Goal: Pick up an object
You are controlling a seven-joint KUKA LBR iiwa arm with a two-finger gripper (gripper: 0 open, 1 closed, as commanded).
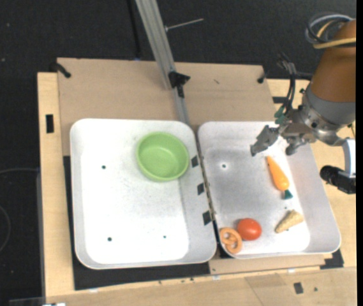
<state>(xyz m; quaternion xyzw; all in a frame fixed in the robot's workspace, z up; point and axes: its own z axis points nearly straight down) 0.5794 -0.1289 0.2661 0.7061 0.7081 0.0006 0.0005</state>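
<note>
**Materials and finishes on the counter**

The counter (50,190) looks like pale, matt wood or board. Both white bins look like smooth plastic with a speckled, scuffed floor: the left bin (104,234), and the right bin (232,152) beside it. In the left bin, the green bowl (162,156) looks like glossy plastic. In the right bin, the carrot (277,173) and tomato (249,229) look like smooth, shiny plastic.

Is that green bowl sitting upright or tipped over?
Upright. The green bowl shows its round open mouth and hollow inside, resting in the left bin.
</note>
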